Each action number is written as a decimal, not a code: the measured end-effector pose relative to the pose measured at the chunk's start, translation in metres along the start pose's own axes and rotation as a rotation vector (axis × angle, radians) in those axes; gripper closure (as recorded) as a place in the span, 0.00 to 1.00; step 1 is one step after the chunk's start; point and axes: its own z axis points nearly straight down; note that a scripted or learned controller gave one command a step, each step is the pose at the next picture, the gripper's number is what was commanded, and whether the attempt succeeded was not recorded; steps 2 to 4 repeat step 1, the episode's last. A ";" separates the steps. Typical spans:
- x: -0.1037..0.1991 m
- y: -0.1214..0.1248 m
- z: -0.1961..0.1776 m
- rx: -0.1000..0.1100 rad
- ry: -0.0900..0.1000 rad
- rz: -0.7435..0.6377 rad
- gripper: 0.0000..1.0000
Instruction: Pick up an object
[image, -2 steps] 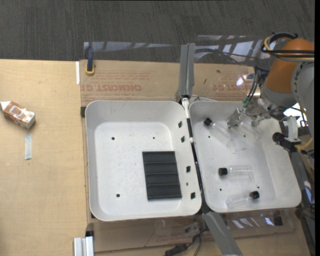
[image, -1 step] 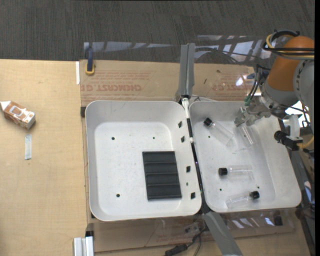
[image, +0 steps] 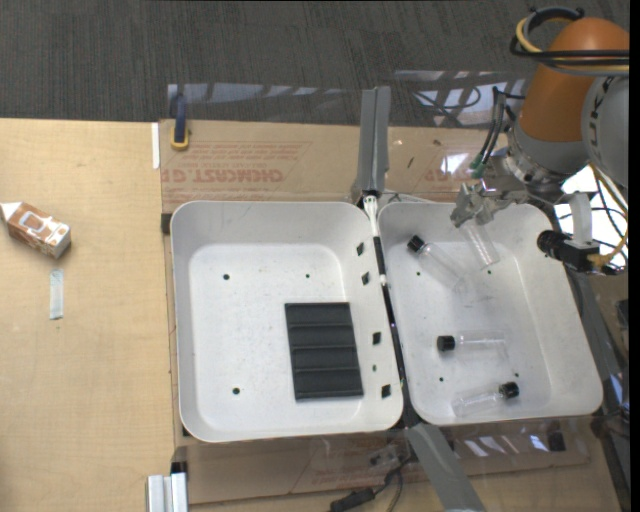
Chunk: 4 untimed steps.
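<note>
My gripper (image: 476, 212) hangs over the far edge of the right bin (image: 560, 330), below the arm's orange band. A clear, pale shape (image: 483, 246) lies just beneath it; whether it is held cannot be made out. Three clear vials with black caps lie in the right bin: one (image: 428, 253) at the far left, one (image: 468, 344) in the middle and one (image: 487, 397) near the front edge. A black ribbed block (image: 322, 350) lies flat in the left bin (image: 215, 300), right of its middle.
A small orange and white box (image: 38, 229) and a thin pale strip (image: 56, 296) lie on the wooden bench to the left. A grey divider post (image: 373, 140) stands between the bins at the back. Cables (image: 600, 250) hang beside the right bin.
</note>
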 end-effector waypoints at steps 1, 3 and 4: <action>0.072 0.007 -0.041 0.001 0.000 0.033 1.00; 0.072 0.007 -0.041 0.001 0.000 0.033 1.00; 0.072 0.007 -0.041 0.001 0.000 0.033 1.00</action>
